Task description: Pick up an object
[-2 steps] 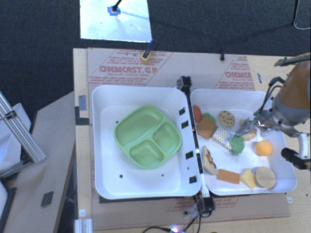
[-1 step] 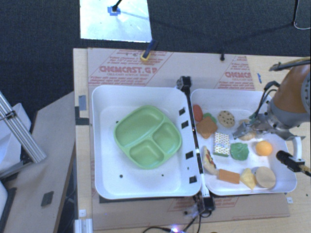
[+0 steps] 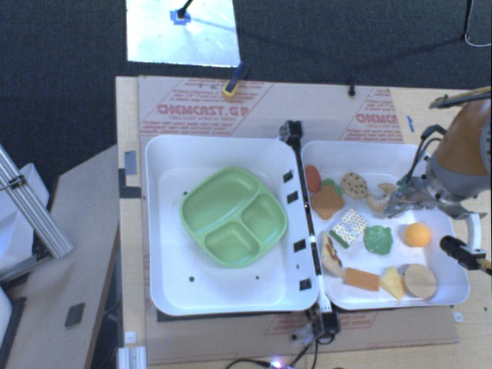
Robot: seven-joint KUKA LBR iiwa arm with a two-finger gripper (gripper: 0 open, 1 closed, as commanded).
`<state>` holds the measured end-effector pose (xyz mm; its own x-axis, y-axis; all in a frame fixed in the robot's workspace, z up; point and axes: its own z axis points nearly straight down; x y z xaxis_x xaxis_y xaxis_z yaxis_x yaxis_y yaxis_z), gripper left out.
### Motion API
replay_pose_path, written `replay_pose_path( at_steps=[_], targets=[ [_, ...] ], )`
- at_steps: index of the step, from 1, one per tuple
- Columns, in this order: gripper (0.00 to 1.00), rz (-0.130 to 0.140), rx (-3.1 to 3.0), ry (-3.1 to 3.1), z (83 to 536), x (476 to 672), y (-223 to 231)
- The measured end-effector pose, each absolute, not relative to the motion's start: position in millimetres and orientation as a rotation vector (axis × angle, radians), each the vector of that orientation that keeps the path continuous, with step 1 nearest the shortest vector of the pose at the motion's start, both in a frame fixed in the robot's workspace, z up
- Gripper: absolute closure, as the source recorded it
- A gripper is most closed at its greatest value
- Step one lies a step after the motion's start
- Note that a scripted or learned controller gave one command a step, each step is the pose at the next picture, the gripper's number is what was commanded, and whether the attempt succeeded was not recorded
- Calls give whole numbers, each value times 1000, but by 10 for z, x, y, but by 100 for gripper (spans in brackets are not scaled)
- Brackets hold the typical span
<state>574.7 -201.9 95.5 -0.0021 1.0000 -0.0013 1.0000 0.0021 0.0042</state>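
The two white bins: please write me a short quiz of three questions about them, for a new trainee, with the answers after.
1. True or false: the green divided plate lies in the left bin.
2. Which item lies nearest the gripper in the right bin?
A. the round cookie
B. the beige curved piece
C. the yellow cheese wedge
3. Fill in: the orange ball lies just to the right of the ____ leafy piece.

Key: 1 true; 2 B; 3 green.
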Motion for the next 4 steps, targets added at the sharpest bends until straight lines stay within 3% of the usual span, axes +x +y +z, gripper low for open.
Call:
replay_pose_path(
  at_steps=[3,4],
  targets=[
    [100,4,2213,2224,2269,5716,-1981],
    [100,3,2211,2229,2348,5776,-1515]
  ],
)
